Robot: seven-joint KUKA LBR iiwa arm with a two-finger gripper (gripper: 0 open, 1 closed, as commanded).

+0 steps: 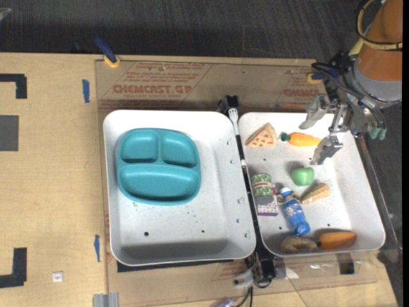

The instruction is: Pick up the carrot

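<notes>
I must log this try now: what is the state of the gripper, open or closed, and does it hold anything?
Gripper: open, holding nothing; it hangs over the right bin, its fingers near the carrot, which lies on the bin floor.

This is a robotics test bench, a lab rig and no home kitchen. I work over a flat board bench [51, 190] marked with black tape corners and blue tape tabs, with dark carpet beyond its far edge. A printed cardboard sheet [160, 85] lies just behind the left white bin [172, 248], pinned by a clamp [108, 53] at its far left corner. That bin holds a teal divided plate [158, 165]; the right bin [364, 190], touching it, holds toy play food. Cables loop about my wrist.
</notes>
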